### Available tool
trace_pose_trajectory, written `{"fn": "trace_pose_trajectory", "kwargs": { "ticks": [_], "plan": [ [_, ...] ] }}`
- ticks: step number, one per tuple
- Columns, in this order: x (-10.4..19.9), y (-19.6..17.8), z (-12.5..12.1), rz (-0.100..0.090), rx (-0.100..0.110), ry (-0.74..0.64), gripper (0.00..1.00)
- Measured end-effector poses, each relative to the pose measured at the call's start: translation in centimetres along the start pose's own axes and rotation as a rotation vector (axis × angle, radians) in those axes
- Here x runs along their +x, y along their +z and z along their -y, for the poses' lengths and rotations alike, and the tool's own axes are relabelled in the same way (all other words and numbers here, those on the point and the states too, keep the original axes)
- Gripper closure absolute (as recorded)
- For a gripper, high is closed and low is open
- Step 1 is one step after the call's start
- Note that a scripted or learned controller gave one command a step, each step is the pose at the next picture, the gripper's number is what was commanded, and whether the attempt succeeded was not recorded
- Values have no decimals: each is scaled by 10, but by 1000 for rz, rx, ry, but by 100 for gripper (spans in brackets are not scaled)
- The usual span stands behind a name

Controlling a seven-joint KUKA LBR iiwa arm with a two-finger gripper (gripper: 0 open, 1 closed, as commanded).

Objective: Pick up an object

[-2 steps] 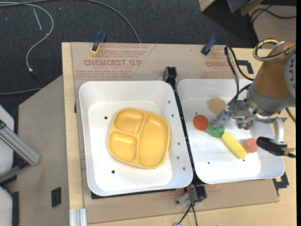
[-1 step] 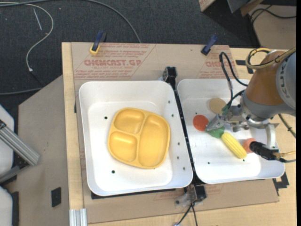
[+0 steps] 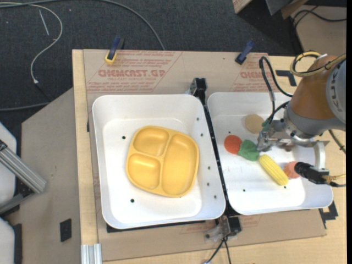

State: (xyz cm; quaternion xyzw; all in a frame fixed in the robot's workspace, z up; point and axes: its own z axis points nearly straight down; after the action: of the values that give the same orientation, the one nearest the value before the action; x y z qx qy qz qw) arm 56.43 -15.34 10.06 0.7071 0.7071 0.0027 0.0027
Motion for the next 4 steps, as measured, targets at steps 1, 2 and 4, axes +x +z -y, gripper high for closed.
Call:
{"fn": "trace_pose_trajectory", "kwargs": {
  "ticks": [1,2,4],
  "plan": [
    [0,-45,-7,1,2,-1,100],
    [-4,-106,-17,2,-1,-1,100],
    [49,-122,-10,-4,11,-6,100]
  ]
}}
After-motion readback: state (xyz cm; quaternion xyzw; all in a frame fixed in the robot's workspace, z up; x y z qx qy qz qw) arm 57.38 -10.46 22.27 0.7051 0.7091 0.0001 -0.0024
